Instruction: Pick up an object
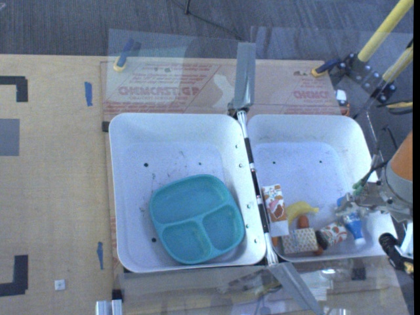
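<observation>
Nearest the lens, bottom edge: clear plastic sheeting [289, 284] along the front of the bins, with a grey bar under it.

Left bin [131, 143]: one teal divided tray [197, 218], three compartments, lying flat in the front half, slightly turned.

Right bin [302, 136]: small things clustered along the front wall. Tall narrow carton [274, 205] lies against the divider between the bins. Just right of it a yellow piece [300, 209], with a small red piece [302, 222] touching its lower side. Speckled box [300, 240] at the front wall, a dark brown bit at its right end. Red-and-white printed item [333, 234] beside that. Blue-and-white tube [355, 228] at the far right of the cluster.

Arm [401, 176] enters at the right edge, orange band showing. Gripper [357, 204] sits low over the bin's right front corner, directly above the tube. Metal linkage blurred; cannot tell whether it grasps anything.

Rear of bins: brown cardboard [164, 87] with red print, under clear film.
</observation>
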You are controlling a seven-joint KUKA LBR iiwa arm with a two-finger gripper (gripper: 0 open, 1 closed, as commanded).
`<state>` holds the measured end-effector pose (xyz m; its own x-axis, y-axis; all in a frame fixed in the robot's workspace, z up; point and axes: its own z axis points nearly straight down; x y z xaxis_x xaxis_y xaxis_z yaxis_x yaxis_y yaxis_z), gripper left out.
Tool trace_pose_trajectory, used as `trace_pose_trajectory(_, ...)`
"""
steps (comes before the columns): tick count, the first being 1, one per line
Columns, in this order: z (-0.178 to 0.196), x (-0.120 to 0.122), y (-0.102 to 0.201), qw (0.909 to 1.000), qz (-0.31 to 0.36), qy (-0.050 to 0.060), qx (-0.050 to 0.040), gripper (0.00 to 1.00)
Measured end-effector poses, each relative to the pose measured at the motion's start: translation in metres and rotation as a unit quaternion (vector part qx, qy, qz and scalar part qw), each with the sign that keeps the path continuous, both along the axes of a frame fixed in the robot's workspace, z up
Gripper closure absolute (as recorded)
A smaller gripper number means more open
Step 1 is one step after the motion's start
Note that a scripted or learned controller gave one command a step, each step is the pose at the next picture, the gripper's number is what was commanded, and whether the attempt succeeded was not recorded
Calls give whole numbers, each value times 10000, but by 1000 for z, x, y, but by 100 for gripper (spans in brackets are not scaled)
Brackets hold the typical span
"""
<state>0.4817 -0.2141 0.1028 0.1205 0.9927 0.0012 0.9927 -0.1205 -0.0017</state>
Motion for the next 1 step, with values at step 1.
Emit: trace_pose_trajectory(1,86,17,53,10000,-17,4,-7,100)
